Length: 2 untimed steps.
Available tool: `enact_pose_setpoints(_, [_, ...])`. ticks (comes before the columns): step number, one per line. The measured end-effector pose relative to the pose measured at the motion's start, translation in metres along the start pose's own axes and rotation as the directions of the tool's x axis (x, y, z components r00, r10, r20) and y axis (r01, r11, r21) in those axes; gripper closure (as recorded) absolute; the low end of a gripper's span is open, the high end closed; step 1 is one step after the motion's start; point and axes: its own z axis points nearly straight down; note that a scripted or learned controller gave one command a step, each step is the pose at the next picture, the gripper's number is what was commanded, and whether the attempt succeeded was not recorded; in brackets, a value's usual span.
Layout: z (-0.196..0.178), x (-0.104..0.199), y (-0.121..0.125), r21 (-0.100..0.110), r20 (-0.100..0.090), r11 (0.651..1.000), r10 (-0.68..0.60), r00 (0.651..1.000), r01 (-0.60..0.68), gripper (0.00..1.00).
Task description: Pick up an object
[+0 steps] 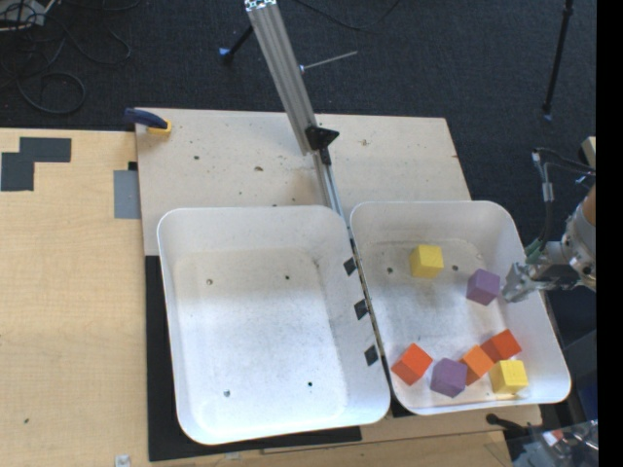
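Right bin (389, 224): seven blocks. Yellow block (426, 260) at 12 o'clock; purple block (483, 286) at 3, just beside the gripper (514, 286). Gripper mostly cut off at the bin's rim; finger state cannot be told. Remaining cubes (465, 362) clustered at 5 o'clock, partly overlapping.

Seven blocks in the right bin (506, 224): yellow cube (426, 261) upper middle; purple cube (484, 286) toward right wall; orange block (413, 363) lower left; purple block (449, 377), orange cube (477, 360), red cube (503, 344), yellow block (509, 376) clustered near front-right corner, touching or nearly so.
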Motion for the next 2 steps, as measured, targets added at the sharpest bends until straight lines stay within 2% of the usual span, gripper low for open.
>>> enact_pose_setpoints(2, [0.012,0.092,-0.005,0.007,-0.004,1.0,-0.003,1.0,0.004,1.0])
